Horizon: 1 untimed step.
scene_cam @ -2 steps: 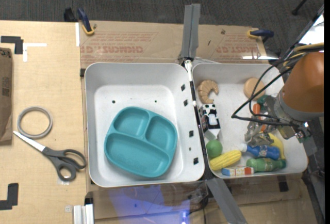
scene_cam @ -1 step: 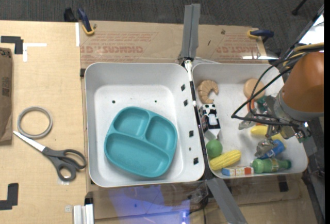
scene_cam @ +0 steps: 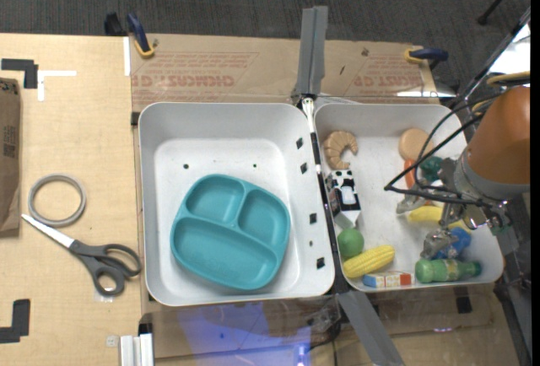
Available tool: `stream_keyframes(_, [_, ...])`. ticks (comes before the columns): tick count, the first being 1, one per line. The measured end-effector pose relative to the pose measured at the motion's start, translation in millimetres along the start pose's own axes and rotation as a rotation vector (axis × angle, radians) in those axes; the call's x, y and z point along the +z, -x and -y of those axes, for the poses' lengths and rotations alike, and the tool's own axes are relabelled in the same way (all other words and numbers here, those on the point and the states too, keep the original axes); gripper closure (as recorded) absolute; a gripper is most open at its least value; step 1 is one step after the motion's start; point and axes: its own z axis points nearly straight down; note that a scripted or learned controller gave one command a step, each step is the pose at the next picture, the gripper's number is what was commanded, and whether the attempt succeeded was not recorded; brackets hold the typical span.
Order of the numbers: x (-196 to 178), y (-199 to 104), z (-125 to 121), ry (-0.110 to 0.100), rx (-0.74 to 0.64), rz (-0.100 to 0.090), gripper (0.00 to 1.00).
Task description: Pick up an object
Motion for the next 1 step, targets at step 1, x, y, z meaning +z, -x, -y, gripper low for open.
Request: stream_keyframes(1, [-9.8,1.8,-0.3,-0.002,-0.002,0.004,1.00])
